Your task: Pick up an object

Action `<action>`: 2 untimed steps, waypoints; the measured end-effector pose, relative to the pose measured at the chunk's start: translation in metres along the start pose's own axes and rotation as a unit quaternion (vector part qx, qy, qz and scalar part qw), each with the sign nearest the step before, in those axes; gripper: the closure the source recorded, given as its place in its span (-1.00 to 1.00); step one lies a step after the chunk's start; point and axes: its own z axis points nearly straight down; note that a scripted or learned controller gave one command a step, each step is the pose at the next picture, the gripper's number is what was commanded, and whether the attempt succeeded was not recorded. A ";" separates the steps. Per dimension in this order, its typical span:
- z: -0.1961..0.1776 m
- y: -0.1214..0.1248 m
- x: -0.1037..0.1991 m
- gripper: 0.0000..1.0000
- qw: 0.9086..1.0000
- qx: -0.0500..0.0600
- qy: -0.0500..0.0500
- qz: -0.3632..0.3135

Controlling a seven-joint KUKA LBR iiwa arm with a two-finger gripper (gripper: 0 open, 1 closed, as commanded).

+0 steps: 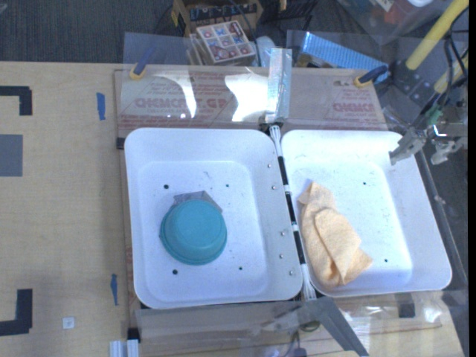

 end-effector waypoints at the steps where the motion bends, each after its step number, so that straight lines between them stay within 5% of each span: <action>1: 0.086 0.013 0.048 -1.00 0.999 0.000 0.000 0.032; 2: 0.155 0.057 0.079 -1.00 1.000 0.000 0.000 0.001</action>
